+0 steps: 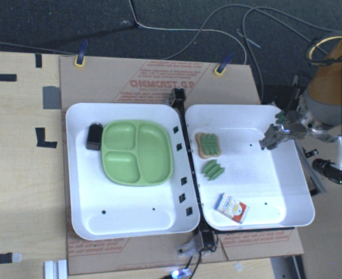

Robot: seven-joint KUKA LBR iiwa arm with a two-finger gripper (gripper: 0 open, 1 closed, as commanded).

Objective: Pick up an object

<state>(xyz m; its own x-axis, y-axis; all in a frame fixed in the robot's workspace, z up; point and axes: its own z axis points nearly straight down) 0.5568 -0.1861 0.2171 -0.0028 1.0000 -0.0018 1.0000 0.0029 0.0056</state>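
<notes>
The table (pixel 20 173) is pale wood with a brown cardboard sheet (pixel 159 80) laid over it, and the two white bins sit on that sheet, side by side and touching along a dark clipped seam. The left bin (pixel 83 214) carries a green plate (pixel 137 153) with three sections, lying flat a little toward the far side; a small black block (pixel 94 136) rests just beside the plate's left rim.

The right bin (pixel 287 202) holds three loose things, any of which could be picked. Farthest is a slice of toast (pixel 208 145), tan at the crust with a green topping, lying flat near the bin's left wall. Just nearer than it lies a pea pod (pixel 213 170), bright green and ridged, set at a slant. Nearest, by the front wall, is a small carton (pixel 231 207), white with blue and red-orange print, lying tilted on its side.

The arm (pixel 324 97) comes in from the right, and the hand (pixel 273 137) hangs over the bin's far right part, well apart from all three things. Whether the hand is open or closed I cannot tell; nothing is seen in it.

Thin cables (pixel 217 22) trail across the dark floor beyond the table.
</notes>
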